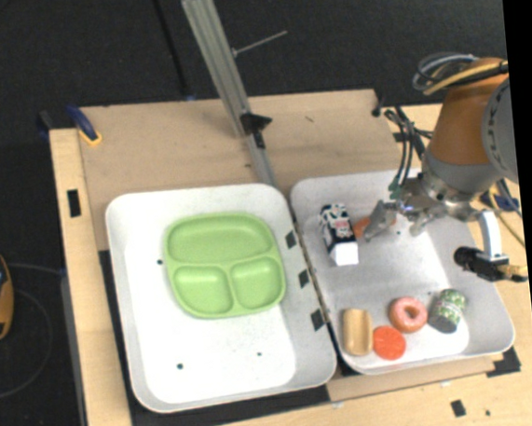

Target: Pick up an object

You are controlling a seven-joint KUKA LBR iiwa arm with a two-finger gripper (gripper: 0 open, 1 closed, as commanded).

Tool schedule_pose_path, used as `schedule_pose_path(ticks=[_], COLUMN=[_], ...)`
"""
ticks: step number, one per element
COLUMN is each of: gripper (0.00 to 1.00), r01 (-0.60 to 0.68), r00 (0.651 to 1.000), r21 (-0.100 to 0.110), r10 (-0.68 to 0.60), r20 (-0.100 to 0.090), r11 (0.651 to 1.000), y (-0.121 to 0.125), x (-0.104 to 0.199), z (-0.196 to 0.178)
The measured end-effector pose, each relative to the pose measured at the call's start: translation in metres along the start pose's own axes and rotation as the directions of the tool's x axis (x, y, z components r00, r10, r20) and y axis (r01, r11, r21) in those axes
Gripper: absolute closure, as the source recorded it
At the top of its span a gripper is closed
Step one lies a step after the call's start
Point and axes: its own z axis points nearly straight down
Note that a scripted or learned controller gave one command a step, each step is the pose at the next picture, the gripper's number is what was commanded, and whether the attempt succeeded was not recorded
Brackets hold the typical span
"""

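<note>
My gripper (400,222) hangs over the upper part of the right bin (412,268), its two fingers spread open with nothing between them. Just left of it stands a black and white carton-like toy (336,221), with a white cube (346,254) touching its front. A small orange piece (362,225) lies against the left fingertip. Along the bin's front edge sit a tan bread roll (355,331), a red-orange round fruit (388,343), a pink donut (408,314) and a green and grey object (448,311).
The left bin (149,359) holds a green divided plate (224,263). A grey metal post (224,71) slants up from between the bins at the back. The bare bin floor (394,275) lies below the gripper.
</note>
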Motion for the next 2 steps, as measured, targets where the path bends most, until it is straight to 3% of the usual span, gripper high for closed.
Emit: schedule_pose_path(ticks=[1,2], gripper=[0.00,1.00], r01=[-0.001,-0.003], r00=[1.000,1.000], r21=[-0.002,-0.008], r10=[0.001,0.003], r20=[0.001,0.002], r11=[1.000,1.000], y=[0.000,0.002], x=[-0.001,-0.002], z=[0.050,0.035])
